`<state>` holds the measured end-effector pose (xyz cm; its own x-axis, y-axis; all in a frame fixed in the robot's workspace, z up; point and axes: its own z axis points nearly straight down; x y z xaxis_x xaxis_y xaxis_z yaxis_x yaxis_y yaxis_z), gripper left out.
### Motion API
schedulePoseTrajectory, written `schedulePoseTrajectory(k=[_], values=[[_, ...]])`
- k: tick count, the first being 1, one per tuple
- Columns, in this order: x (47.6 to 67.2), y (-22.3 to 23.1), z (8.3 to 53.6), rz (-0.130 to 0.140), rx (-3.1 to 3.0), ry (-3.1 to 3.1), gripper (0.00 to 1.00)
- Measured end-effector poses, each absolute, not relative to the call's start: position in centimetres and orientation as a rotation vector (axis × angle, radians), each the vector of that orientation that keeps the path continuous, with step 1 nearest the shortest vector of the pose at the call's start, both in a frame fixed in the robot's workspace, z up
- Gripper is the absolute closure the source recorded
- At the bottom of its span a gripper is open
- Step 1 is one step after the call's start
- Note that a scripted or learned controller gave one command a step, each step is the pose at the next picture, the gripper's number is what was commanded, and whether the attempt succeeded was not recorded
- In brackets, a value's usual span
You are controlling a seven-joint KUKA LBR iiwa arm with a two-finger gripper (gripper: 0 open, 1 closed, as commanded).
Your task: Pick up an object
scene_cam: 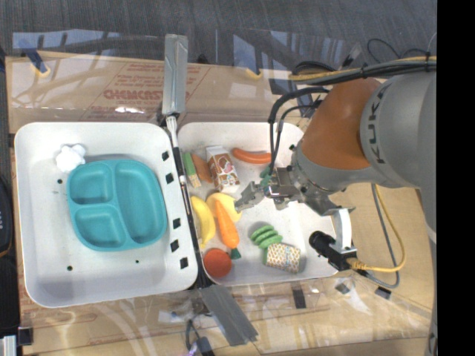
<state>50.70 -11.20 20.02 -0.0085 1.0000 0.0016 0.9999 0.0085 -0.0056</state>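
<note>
- Gripper (249,193): fingers look slightly apart, nothing between them, above one banana (223,201).
- Right bin (319,267) holds one carrot (227,228), one tomato (217,262), one sausage (252,155), one carton (223,168), one patterned cup (283,256).
- Left bin (37,273): one teal tray (116,203).
</note>
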Motion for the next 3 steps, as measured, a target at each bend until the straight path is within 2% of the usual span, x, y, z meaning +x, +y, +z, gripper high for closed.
schedulePoseTrajectory(k=[1, 2, 3], values=[[48.5, -9.4, 9.7, 0.007, -2.195, -2.243, 0.00], [48.6, -9.4, 10.7, 0.007, -2.190, -2.247, 1.00], [58.0, -7.8, 19.2, 0.002, -2.236, -2.204, 1.00]])
